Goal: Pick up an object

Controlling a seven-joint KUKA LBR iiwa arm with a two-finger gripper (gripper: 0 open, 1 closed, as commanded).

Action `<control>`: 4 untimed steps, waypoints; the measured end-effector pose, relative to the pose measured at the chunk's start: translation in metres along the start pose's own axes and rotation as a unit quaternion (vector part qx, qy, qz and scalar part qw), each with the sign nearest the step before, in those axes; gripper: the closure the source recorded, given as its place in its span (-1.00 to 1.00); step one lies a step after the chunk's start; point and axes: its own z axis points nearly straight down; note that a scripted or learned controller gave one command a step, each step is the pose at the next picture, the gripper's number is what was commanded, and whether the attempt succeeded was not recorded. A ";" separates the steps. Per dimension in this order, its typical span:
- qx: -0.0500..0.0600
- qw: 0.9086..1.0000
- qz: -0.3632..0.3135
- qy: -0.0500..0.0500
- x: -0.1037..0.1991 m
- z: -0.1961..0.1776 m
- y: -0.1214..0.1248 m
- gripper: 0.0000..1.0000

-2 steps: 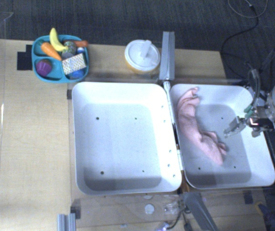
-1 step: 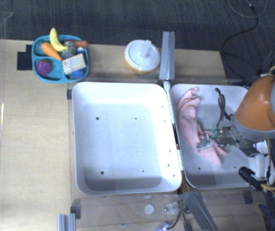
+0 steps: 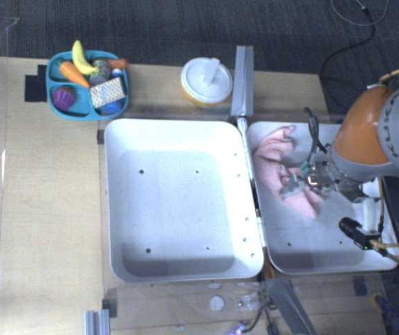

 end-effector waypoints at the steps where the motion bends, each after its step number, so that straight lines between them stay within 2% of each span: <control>1: 0.001 0.999 -0.033 0.000 -0.026 0.001 0.040 -1.00; 2: 0.002 0.992 -0.123 0.000 0.004 0.002 0.075 -1.00; 3: 0.005 0.984 -0.180 0.000 0.026 0.003 0.101 -1.00; 4: -0.001 0.983 -0.182 -0.001 0.028 -0.011 0.104 1.00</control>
